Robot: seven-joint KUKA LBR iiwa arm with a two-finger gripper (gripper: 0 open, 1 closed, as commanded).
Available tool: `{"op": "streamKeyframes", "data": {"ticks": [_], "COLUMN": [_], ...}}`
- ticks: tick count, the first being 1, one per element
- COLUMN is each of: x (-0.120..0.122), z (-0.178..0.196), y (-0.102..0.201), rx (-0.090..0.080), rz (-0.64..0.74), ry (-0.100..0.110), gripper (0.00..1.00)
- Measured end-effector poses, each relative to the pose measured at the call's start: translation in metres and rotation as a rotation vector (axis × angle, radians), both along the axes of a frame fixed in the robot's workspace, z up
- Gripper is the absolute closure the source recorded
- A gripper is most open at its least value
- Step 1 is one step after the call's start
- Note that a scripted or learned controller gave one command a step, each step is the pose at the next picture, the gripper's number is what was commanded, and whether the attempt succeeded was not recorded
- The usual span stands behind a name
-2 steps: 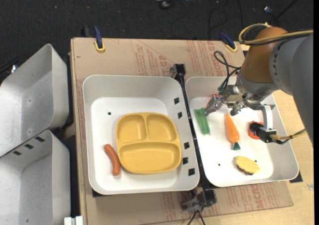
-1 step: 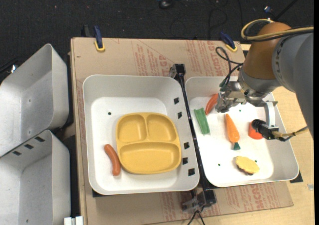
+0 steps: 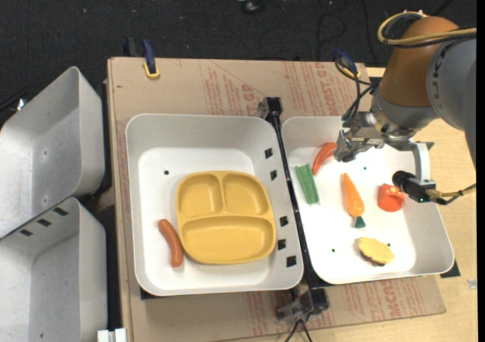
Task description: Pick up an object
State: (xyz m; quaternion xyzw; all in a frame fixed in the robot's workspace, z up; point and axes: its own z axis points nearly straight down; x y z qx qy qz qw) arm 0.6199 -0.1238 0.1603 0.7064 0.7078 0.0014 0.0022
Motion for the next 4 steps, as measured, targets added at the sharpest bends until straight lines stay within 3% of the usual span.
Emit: {"op": "streamKeyframes", "data": {"ticks": [2, 4], "x": [-0.004, -0.046], "z": [0.093, 0.098], "y": [0.001, 0.108], "rx": [-0.001, 0.003], "rz": [0.000, 0.005], "ry": [-0.002, 0.008], "gripper": [1.00, 1.00]}}
